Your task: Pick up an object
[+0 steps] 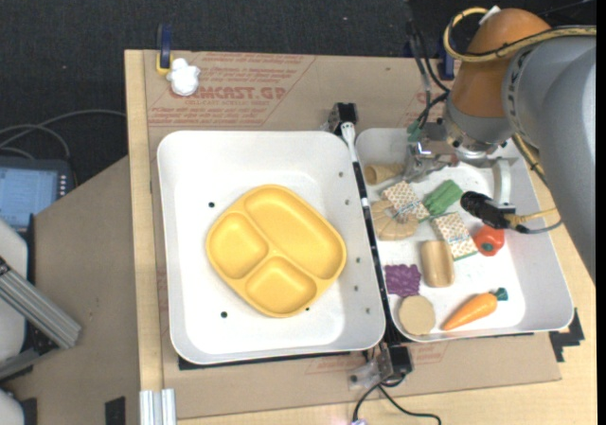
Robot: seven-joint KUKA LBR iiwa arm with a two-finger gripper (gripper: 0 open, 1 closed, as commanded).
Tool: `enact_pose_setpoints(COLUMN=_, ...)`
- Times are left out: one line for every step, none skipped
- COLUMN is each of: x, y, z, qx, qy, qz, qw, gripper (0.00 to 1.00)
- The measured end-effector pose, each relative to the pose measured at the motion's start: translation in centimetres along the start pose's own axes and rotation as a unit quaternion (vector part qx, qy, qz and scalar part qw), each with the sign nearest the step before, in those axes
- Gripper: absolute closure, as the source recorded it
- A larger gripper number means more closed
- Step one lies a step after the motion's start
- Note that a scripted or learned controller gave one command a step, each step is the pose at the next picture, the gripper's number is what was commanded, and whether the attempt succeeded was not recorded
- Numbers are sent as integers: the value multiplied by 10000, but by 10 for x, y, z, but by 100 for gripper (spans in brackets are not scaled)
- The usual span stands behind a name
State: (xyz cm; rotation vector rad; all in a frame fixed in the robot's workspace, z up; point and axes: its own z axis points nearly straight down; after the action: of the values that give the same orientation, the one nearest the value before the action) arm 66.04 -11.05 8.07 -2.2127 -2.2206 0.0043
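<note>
Now the gripper (425, 160) is low over the back end of the right bin (544, 305), the end far from the camera. The grey arm reaches in from the right side. I cannot tell if the gripper is open or closed, or if it has hold of anything.

The right bin has lots of little toys to pick from. A small tan roll (383, 172) lies just beside the gripper, on the left. A green piece (441, 198) lies just in front of the gripper. Next to the green piece is a checked square (401, 197), and it lies partly on a round tan cookie (390, 222). A second checked square (458, 236) lies just beside a red toy (489, 242). In the middle of the bin is a tan block (436, 262), with purple grapes (402, 279) close on its left. At the near end are a round tan disc (416, 315) and an orange carrot (471, 309).

The left bin (180, 224) holds a yellow plate (275, 248) with three parts. Both bins sit side by side on a brown surface (246, 82). A small white thing (183, 79) sits on the surface at the back left corner.
</note>
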Motion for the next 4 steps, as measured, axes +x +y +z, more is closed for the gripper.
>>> enact_pose_setpoints(x=-68, y=6, z=-50, qx=-68, qy=-38, qz=39, qw=10000, gripper=100)
enact_pose_setpoints(x=-14, y=6, z=-2, qx=-13, qy=-6, qz=4, qw=10000, gripper=100)
enact_pose_setpoints(x=-59, y=6, z=-40, qx=-58, qy=-27, qz=30, qw=10000, gripper=100)
enact_pose_setpoints(x=-112, y=5, z=-33, qx=-53, qy=-33, qz=34, qw=10000, gripper=100)
